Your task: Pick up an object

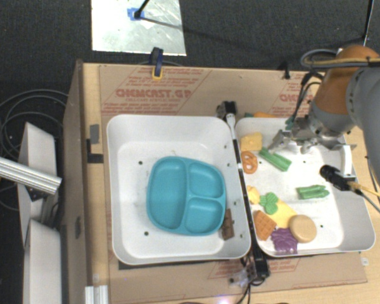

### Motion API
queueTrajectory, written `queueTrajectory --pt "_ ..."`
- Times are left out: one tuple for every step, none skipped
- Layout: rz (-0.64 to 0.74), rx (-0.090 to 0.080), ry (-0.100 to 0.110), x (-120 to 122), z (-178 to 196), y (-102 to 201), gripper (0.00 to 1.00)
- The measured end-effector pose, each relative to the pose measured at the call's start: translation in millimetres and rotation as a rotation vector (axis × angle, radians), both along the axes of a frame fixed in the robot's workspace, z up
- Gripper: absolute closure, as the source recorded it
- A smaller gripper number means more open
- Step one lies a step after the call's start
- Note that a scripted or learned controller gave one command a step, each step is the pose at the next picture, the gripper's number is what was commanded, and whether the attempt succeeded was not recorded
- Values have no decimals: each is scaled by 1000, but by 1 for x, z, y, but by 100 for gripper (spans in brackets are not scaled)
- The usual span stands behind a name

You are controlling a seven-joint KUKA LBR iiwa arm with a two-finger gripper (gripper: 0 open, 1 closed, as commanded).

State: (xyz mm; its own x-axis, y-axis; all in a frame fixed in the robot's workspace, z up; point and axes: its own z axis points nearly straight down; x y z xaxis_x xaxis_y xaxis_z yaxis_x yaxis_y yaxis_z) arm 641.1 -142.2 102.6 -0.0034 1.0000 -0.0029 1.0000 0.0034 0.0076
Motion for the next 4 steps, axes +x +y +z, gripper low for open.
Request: queueTrajectory --pt "-5 3 12 -59 -20 -8 0" --pt "-7 2 11 -113 -19 -41 0" --pt "-2 2 4 -108 -7 -39 100" --pt "-2 2 4 -109 -8 -39 0"
